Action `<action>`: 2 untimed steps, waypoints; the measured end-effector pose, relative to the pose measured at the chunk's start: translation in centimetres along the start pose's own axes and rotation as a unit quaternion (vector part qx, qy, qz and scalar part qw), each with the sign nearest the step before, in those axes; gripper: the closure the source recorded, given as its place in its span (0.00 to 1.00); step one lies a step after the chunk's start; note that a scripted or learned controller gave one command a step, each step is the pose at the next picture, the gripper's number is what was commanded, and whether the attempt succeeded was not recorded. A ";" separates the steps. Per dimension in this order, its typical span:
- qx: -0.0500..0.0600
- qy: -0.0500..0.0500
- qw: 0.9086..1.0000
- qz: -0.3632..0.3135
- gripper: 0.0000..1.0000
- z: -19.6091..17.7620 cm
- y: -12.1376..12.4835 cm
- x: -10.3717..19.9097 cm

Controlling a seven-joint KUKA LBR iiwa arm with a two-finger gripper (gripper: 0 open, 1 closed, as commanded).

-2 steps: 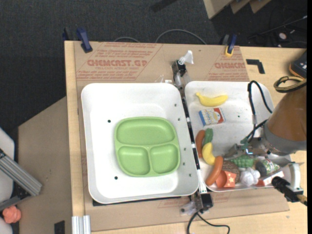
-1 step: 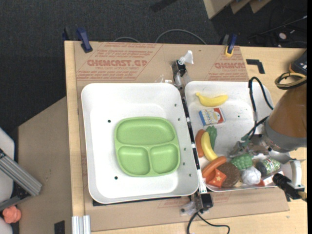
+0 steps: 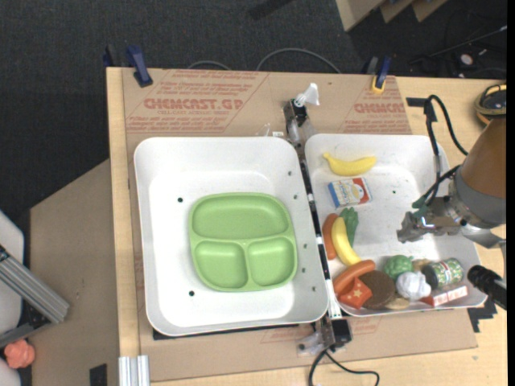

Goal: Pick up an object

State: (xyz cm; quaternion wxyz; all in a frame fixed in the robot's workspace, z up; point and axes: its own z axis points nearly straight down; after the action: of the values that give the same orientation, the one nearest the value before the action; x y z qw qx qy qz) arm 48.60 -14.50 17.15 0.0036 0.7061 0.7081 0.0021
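Note:
The right bin [image 3: 402, 147] holds a yellow banana [image 3: 351, 164] near its far edge and a small white carton [image 3: 349, 192] below it. A second banana [image 3: 344, 240] lies beside a green vegetable [image 3: 350, 219] and an orange carrot [image 3: 328, 236] by the left wall. Along the near edge sit a red tomato-like piece [image 3: 352, 286], a brown round item [image 3: 379, 289], a broccoli [image 3: 398, 265], a white crumpled object [image 3: 414, 285] and a green can [image 3: 443, 273]. My gripper [image 3: 416, 226] hangs low over the right middle of this bin, just above the broccoli and can, nothing visibly between its fingers.
The left bin [image 3: 161, 215] carries a green three-compartment tray [image 3: 241, 241]. The arm's orange-banded wrist [image 3: 488, 171] enters from the right over the bin's right rim. Cables [image 3: 438, 135] run along the right bin's far corner. Clamps stand at the bench's back edge.

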 end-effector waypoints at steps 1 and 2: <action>0.004 0.001 1.000 0.001 0.00 0.5 -0.2 -0.1; 0.001 -0.002 1.000 0.002 0.00 1.3 6.5 -6.6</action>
State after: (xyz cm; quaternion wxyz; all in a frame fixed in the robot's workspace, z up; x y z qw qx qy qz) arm 55.12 -21.07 15.94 0.0040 0.7074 0.7068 0.0002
